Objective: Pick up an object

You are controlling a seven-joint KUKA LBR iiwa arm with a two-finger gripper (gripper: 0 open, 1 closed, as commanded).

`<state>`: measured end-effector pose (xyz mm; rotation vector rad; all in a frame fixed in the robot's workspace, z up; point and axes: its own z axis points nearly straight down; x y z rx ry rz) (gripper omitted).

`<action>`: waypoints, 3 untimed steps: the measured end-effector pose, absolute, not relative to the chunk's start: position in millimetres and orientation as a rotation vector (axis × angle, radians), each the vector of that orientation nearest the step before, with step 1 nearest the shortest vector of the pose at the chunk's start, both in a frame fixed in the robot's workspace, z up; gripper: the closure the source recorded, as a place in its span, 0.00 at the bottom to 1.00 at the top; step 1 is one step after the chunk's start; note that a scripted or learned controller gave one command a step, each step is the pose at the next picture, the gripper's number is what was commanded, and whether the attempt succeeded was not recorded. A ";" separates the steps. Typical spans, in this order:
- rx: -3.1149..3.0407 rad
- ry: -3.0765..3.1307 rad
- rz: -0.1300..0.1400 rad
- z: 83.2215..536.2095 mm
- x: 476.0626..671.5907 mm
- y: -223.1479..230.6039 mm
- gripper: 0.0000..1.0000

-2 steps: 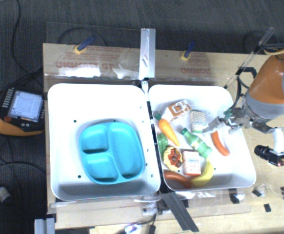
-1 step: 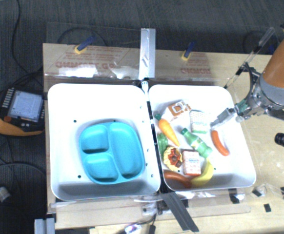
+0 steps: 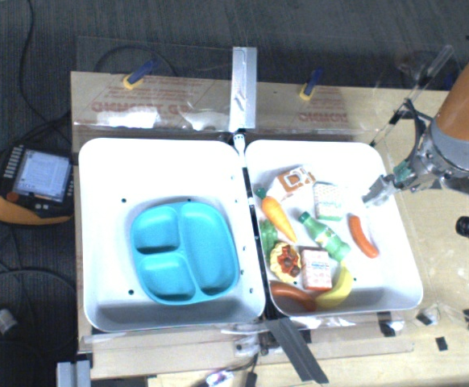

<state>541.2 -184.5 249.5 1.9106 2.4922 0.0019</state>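
Right bin [image 3: 396, 256]: carrot [image 3: 276, 217], green bottle [image 3: 323, 234], sausage [image 3: 363, 235], banana [image 3: 337, 289], cartons. Left bin [image 3: 105, 184]: blue tray [image 3: 185, 250]. Gripper [image 3: 377, 192] over right bin's right rim, nothing held; finger state unclear.

No legible text; red board [image 3: 138, 103] print blurred

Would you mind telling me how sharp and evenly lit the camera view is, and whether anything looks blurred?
In the camera view, lighting is soft and even, the blue tray casting only a faint shadow; the white bins are bright but not washed out; the toy carrot reads fairly sharp; the gripper at the right looks slightly blurred and indistinct.
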 end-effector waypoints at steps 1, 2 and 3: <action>1.911 2.492 0.002 249.4 541.2 -184.4 0.00; 1.978 2.442 0.010 99.6 550.5 -214.7 0.00; 1.979 2.443 0.008 107.3 550.1 -214.1 1.00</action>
